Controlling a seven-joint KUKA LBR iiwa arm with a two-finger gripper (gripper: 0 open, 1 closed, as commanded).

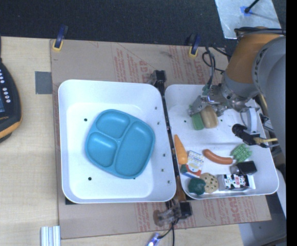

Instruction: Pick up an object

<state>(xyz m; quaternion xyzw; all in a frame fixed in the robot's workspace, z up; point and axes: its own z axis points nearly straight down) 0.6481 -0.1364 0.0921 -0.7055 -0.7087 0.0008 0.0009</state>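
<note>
— How many bins?
— Two on the surface [30,178]. The left bin [71,137] holds one blue plate [120,143].
— And the right bin [182,99]?
— One carrot [180,148], one sausage [217,157], one cookie [209,182]. My claw [206,110] sits near its far edge, grip unclear, beside a tan piece [209,118].

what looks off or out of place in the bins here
Nothing looks spilled or broken. The blue tray lies askew in the left bin. The toys crowd the right bin's near end, with the carrot against its left wall.
</note>
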